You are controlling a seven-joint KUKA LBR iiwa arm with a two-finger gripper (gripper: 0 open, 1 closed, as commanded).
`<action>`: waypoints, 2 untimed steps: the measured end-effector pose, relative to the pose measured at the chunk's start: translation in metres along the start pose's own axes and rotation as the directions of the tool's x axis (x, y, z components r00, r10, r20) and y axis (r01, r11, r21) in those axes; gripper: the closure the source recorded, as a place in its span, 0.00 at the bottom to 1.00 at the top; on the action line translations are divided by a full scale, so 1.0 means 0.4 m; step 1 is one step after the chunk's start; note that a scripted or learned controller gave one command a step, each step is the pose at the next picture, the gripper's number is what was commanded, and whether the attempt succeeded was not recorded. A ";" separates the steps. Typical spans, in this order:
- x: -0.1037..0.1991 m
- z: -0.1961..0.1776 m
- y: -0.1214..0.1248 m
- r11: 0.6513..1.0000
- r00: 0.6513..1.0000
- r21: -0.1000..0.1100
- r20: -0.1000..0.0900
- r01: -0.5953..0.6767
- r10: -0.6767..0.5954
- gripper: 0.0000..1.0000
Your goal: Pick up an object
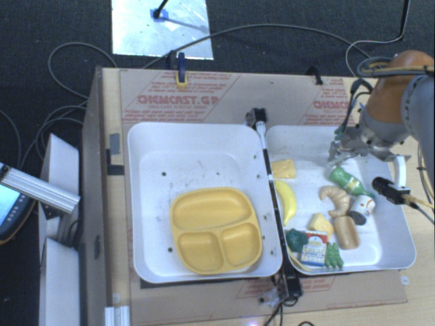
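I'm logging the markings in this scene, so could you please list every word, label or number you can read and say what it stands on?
"CHEMCAST GP", in red print, partly blurred: on the brown board under the bins, upper left.
The same red print, too blurred to read: on the board's upper right.
Small carton in the right bin: printed label, too small to read.
Green bottle: label too small to read.

Red print runs across the brown sheet covering the tabletop [224, 94]. Above the left bin [146, 155] the largest line reads roughly "CHEMCAST GP", with smaller red lines above and below it too fine to make out. The same red print repeats above the right bin [408, 246], partly hidden by the arm, and again along the sheet's front edge, where it is illegible. A small carton [314, 248] in the right bin carries a printed label too small to read.
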State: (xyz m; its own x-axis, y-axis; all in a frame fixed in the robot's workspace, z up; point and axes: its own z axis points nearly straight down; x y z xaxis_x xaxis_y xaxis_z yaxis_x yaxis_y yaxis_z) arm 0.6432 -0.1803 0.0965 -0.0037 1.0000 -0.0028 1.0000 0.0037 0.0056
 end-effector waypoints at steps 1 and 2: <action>0.000 0.000 0.000 1.000 1.000 0.000 0.000 0.000 0.000 0.00; -0.020 0.030 -0.078 1.000 1.000 0.005 -0.002 -0.003 0.003 0.00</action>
State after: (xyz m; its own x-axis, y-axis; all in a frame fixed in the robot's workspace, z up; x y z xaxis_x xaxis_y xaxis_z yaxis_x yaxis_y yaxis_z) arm 0.6120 -0.1883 0.0844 -0.0009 1.0000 -0.0009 1.0000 0.0009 0.0011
